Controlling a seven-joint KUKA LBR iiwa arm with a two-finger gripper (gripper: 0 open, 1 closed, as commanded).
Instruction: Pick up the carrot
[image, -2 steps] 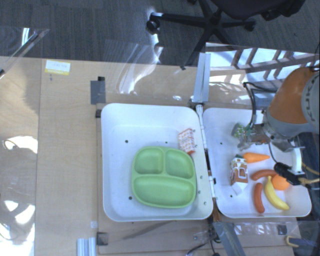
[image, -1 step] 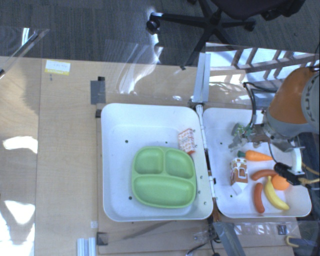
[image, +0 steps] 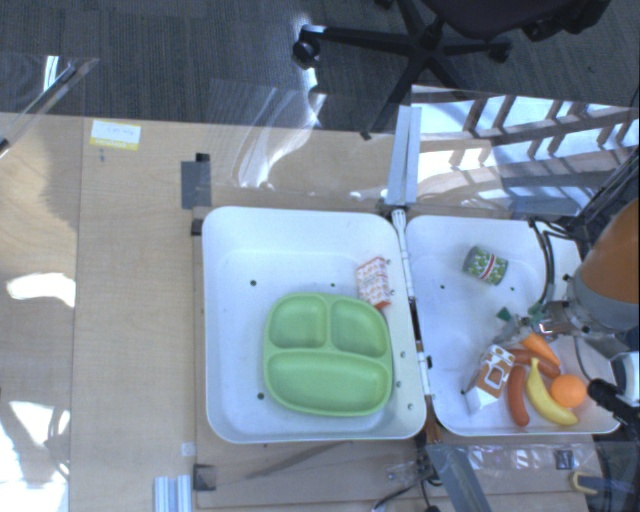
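In the right bin (image: 450, 240), toward its lower right corner, the carrot (image: 541, 349) is seen among a small cluster of play food. It lies with its long axis slanted from upper left, where a green top shows, down to lower right. A yellow banana (image: 545, 395) and an orange (image: 568, 390) lie just below it, a red sausage (image: 516, 393) beside them, and a small carton (image: 489, 376) to the left. The gripper (image: 548, 325) is placed just above the carrot's upper end, at the tip of the arm (image: 608, 270), which comes in from the right. Whether its grip is closed or spread cannot be told, and nothing is seen held. A short descent onto the carrot, across its slanted axis, is judged to be the coming move.
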